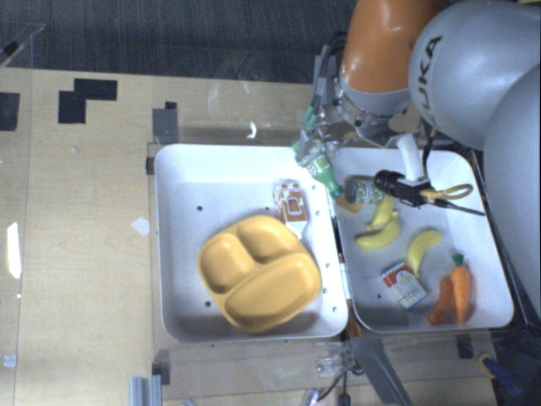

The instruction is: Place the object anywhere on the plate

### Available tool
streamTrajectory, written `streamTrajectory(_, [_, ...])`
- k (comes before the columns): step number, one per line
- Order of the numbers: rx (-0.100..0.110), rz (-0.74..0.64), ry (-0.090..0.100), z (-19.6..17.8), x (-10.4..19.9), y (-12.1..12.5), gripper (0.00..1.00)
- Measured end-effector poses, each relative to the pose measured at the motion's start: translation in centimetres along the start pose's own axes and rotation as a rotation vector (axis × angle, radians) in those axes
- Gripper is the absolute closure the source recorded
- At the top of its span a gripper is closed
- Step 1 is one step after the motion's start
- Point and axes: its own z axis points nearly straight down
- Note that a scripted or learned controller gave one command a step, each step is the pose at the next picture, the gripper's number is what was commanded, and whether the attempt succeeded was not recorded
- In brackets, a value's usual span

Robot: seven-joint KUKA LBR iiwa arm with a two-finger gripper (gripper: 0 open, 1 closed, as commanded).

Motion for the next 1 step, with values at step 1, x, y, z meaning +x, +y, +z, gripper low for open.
streamTrajectory(1, [0.0, 0.0, 0.0, -0.01, -0.04, -0.01, 0.0])
